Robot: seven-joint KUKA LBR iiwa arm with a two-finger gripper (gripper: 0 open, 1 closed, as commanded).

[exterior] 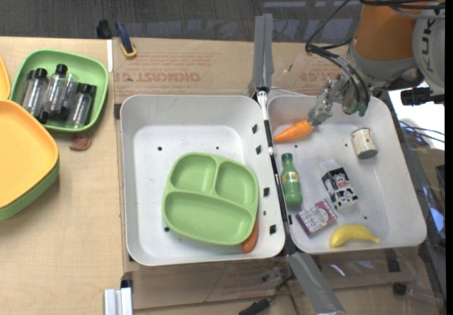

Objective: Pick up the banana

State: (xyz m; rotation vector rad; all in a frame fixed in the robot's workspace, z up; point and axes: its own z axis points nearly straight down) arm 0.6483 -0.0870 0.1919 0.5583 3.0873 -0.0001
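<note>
Banana [354, 236] lies at the near edge of the right bin [407, 186], untouched. Gripper [324, 112] hovers by the carrot [292, 131] at the far side; whether it is apart or together I cannot tell. Approach step: next, travel across to the banana.

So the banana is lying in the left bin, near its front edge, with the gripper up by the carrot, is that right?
Not quite: the camera view shows the banana in the right bin, not the left one. It does lie near the front edge, and the gripper is up by the carrot.
</note>
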